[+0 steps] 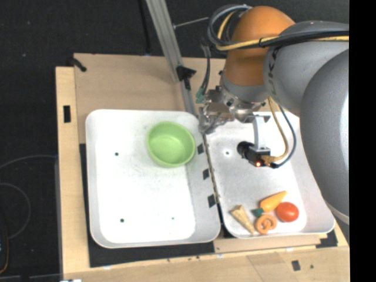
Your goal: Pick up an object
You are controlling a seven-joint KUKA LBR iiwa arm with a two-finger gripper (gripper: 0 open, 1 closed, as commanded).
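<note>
A light green bowl (pixel 171 144) stands upright in the upper right part of the left bin (pixel 117 216). In the near corner of the right bin (pixel 235 175) lie a yellow-orange piece (pixel 272 201), a red tomato-like piece (pixel 287 212), a small round orange piece (pixel 265 223) and a beige wedge (pixel 241 217). My gripper (pixel 207 121) hangs over the far end of the divider between the two bins, just right of the bowl's rim and well away from the small pieces.
A grey metal post (pixel 166 40) slants up from behind the bins, next to the wrist. The arm's large grey body (pixel 317 98) covers the right bin's far right side. A black cable unit with a red light (pixel 257 155) hangs over the right bin.
</note>
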